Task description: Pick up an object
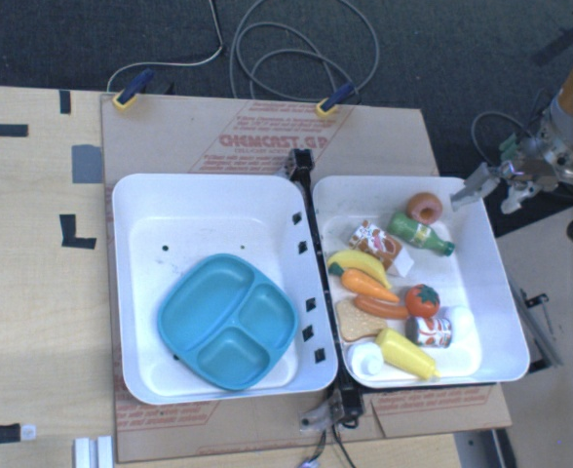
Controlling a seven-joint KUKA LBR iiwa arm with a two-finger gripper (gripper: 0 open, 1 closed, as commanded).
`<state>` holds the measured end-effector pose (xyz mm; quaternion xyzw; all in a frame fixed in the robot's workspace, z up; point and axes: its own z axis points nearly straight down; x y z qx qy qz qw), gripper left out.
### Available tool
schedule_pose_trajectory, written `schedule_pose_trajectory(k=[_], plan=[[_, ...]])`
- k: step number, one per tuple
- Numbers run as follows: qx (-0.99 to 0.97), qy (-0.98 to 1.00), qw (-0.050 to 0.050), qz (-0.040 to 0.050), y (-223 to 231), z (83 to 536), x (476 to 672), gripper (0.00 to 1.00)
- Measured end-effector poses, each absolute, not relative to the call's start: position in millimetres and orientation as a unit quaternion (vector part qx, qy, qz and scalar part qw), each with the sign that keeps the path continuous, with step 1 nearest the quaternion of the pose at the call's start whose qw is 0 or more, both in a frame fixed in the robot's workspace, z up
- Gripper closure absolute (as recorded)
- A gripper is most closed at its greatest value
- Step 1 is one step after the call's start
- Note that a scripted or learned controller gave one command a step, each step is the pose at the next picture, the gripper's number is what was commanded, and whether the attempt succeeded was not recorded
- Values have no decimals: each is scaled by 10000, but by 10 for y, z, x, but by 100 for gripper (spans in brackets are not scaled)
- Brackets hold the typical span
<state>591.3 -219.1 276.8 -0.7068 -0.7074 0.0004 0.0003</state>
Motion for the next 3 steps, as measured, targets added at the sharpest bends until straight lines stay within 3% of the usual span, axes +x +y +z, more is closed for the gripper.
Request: schedule_pose_trajectory(k=[1,2,3], plan=[[-7058,-7084,42,29,-2207,920,6359,0],[-7079,-7062,74,113,-1859,823,6634,0],[-7089,-7052,70,108,-1886,935,6626,100]])
